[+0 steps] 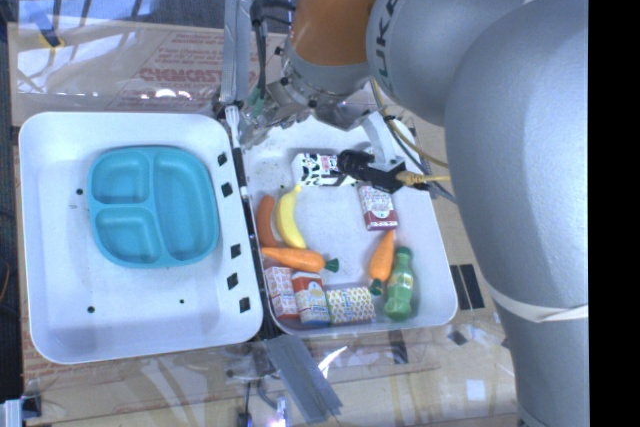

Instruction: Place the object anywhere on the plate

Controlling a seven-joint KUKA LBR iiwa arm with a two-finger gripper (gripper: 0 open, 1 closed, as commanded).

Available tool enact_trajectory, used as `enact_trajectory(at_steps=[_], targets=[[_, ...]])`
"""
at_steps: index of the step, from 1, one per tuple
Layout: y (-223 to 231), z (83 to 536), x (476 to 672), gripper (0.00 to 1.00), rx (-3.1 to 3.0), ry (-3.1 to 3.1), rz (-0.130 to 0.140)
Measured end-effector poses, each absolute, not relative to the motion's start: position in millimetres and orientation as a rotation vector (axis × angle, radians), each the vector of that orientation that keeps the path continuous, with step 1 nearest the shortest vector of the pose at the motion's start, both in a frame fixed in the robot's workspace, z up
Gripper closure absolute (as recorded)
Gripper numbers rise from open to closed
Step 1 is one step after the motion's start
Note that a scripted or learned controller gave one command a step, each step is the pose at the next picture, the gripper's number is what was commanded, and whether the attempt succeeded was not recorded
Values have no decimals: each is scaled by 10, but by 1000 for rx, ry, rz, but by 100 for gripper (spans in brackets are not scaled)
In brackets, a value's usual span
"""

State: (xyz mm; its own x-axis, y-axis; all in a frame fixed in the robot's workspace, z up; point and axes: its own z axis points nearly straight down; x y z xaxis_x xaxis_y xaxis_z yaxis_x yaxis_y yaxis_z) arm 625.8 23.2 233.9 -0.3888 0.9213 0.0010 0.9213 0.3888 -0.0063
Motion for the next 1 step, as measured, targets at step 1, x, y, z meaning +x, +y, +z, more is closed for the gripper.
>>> enact_trajectory(at_steps=[1], targets=[[236,2341,6259,0,-1733,-2615,7]])
